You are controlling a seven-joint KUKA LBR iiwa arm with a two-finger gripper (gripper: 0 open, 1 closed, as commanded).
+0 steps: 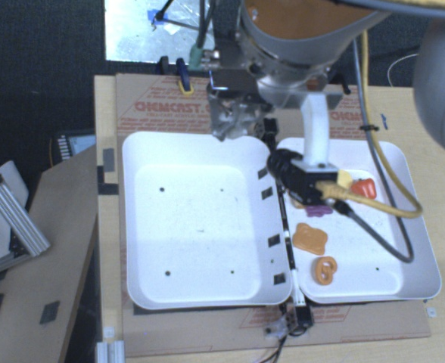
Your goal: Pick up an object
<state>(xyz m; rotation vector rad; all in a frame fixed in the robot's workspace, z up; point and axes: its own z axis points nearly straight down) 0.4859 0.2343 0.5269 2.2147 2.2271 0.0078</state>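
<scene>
Top edge cuts off the arm (313,13). Blurred gripper (234,121), detail unreadable. In the right bin (412,271), purple thing (318,209) and red thing (365,189) partly covered, shapes unclear.

Bins (185,225) are white, the pretzel (325,270) orange, the block (364,188) red.

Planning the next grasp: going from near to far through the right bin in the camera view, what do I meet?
Orange pretzel-shaped piece → flat orange piece → purple piece → red piece.
</scene>
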